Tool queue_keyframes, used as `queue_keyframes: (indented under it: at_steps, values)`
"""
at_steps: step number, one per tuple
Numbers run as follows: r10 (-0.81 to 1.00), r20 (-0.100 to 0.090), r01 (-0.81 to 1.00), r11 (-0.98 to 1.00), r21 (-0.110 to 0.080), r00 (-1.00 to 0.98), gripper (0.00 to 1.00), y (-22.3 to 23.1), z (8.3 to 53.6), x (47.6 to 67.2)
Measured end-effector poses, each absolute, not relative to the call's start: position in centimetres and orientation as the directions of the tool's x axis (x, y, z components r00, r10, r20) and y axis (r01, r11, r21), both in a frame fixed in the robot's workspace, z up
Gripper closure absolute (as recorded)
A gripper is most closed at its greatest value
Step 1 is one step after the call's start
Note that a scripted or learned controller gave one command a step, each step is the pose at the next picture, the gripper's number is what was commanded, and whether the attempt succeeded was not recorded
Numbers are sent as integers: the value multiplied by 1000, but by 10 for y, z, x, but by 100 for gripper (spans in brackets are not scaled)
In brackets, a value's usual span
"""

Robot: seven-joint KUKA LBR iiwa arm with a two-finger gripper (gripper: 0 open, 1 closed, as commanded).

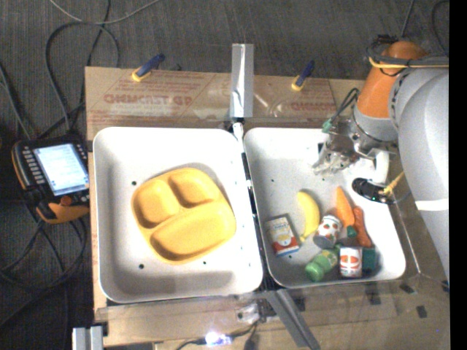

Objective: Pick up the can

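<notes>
Red-and-white can (351, 262) sits low in the right bin (281, 152); we cannot tell the jaws' (332, 159) state; picking remains.

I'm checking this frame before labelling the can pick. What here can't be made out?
- Gripper, camera view: too small and blurred to read its jaws.
- Can: label print too small; its neighbours crowd its base.
- Arm: cut off by the right edge.

I see even, fairly bright overhead light washing out the white bins (252, 195) a little. Shadows are soft, and the whole picture is slightly grainy and soft-focused.
</notes>
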State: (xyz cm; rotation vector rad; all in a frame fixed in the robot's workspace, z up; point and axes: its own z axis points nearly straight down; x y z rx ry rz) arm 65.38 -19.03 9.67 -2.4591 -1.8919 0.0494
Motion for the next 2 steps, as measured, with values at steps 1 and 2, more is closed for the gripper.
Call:
queue_keyframes:
  at_steps: [1, 2]
  values:
    - [989, -6, 989, -151, -5, 151, 100, -187, 159, 667]
    - [999, -3, 999, -37, -1, 37, 100, -191, 303, 669]
